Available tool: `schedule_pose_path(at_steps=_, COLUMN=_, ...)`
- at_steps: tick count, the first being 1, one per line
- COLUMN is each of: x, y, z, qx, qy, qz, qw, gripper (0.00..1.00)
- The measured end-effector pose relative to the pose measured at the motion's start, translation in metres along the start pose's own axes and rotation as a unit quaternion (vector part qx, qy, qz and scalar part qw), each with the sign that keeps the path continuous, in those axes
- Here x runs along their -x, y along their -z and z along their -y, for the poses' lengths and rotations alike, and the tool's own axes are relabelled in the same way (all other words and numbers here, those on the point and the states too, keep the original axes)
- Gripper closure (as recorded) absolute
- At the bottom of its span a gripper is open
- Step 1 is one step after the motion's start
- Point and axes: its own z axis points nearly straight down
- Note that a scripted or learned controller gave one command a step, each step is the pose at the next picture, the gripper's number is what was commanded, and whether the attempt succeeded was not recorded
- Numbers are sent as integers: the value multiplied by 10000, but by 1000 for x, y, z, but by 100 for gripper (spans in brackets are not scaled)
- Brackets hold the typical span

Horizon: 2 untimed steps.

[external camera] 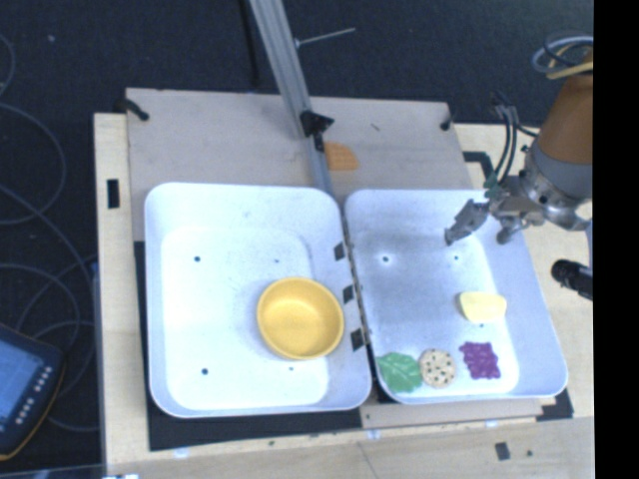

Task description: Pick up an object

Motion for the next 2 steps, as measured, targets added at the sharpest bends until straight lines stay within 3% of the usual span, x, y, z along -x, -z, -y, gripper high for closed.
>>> schedule_pose_path(at_steps=1, x=0, y=0, z=0, qx=0, qy=0, qz=0, qw=10000, gripper=0)
schedule_pose_path(at_steps=2, x=7, y=-45, z=-4, qx=-21, qy=-18, qz=8, qw=10000, gripper=0)
